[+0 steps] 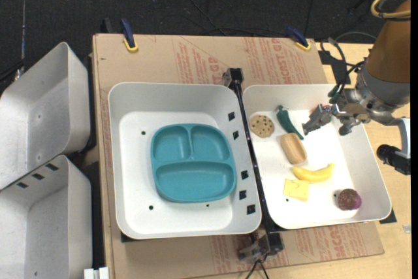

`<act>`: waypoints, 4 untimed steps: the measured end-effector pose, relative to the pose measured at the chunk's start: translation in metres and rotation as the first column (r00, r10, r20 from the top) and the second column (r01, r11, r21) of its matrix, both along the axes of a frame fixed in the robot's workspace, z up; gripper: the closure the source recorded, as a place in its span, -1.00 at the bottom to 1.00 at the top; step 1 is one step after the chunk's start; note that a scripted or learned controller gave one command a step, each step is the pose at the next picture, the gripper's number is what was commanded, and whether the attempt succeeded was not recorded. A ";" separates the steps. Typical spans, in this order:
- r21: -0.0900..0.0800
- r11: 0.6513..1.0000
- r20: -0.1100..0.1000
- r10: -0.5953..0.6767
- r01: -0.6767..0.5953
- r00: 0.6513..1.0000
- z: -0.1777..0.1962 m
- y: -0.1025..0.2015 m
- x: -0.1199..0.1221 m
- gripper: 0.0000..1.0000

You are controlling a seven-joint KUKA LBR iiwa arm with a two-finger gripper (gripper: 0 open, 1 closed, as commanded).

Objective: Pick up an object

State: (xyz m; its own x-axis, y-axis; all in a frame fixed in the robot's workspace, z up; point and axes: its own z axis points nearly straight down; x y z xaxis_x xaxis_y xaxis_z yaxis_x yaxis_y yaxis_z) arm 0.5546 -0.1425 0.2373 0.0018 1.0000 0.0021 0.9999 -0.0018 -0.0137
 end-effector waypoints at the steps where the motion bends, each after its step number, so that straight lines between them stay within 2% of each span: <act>1: -0.002 1.000 0.013 0.003 -0.003 1.000 0.007 0.000 0.003 -1.00; 4: -0.001 1.000 0.009 0.000 0.000 1.000 -0.148 0.020 -0.005 -1.00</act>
State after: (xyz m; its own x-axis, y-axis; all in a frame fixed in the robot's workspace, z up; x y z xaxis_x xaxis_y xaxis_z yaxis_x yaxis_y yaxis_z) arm 0.5500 -0.1221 0.0892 0.0013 1.0000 0.0008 1.0000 -0.0013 -0.0044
